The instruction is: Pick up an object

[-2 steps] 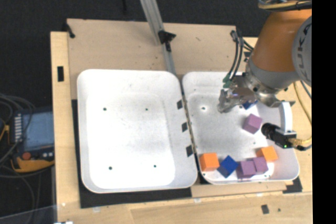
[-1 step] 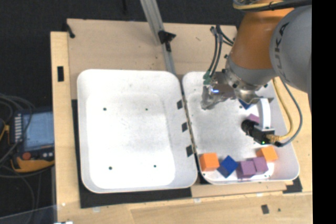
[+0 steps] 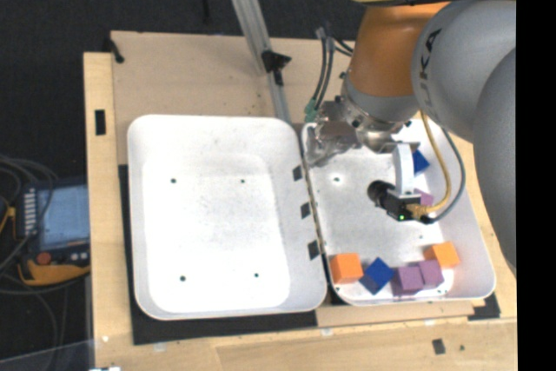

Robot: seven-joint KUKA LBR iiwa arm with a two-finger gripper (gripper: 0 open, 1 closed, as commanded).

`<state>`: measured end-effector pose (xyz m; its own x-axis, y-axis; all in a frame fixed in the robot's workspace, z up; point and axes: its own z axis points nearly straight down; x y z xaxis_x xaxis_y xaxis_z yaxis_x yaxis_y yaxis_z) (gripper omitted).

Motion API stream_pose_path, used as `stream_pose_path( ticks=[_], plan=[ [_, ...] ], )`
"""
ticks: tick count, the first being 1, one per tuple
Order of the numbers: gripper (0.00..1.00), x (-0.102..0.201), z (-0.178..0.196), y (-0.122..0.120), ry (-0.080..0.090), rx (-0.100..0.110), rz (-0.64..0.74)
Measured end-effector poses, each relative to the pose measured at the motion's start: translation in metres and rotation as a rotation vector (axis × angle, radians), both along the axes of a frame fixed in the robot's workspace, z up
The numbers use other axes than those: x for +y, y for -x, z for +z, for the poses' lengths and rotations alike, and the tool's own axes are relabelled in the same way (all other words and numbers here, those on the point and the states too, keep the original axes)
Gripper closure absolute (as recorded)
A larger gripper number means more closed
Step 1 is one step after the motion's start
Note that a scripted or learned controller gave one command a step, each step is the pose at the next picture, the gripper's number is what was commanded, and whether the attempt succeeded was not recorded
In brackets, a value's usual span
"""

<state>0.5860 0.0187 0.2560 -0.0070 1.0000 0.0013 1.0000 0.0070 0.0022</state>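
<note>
**binwatcher:** So where are the pickable bits sitting? We see an orange block down at the near wall of the right-hand bin, with a blue block just beside it.

**iiwa_fan:** Yep, same here. Right of the blue one we count two purple blocks touching each other, and a second orange block just behind them, toward the bin's near right corner. The whole row hugs the near rim. There's also a small blue piece further back by the right wall, partly hidden by the robot's own hardware.

**binwatcher:** And the hand? We put it at the far left corner of that same bin, right over the edge it shares with the left-hand bin.

**iiwa_fan:** Agreed. So the row of blocks is well apart from it, lying toward the camera and off to the right, with bare white bin floor between. The orange block is the closest of the row to the hand.

**binwatcher:** Wide or narrow? Honestly we can't tell, it's a blurry metal lump from up here, and we can't tell whether it grips anything either.

**iiwa_fan:** Same. Above it the grey arm with its orange band leans in from the right, and both bins sit side by side on the pale wooden tabletop.
</note>
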Motion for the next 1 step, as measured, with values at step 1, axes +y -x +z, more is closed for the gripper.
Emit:
stream_pose_path(
  ticks=[1],
  plan=[
    [1.0, 0.0466, -0.0153, -0.0251, 0.002, 0.001, -0.001]
  ],
)
